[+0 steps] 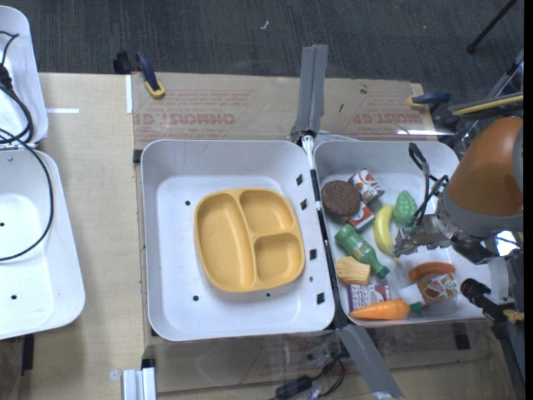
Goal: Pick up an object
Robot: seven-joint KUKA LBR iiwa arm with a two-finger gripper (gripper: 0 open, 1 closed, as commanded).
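The right bin (pixel 433 150) holds several toy foods. A yellow banana (pixel 382 228) lies in its middle, with a green bumpy piece (pixel 405 207) just to the right. My gripper (pixel 407 245) hangs low in this bin, right beside the banana's lower end and above an orange-lidded jar (pixel 435 283). A green bottle (pixel 360 249) lies to the left of the gripper. A brown round patty (pixel 340 197) and a red-and-white can (pixel 366 185) sit at the far side. An orange carrot (pixel 382 310) rests along the near wall. Nothing is visibly held.
The left bin (pixel 166 223) carries a yellow divided plate (pixel 248 239). A pale yellow block (pixel 352 270) and a small pink box (pixel 370 293) lie near the carrot. The arm's grey body and orange band (pixel 491 169) hang over the right bin's right side.
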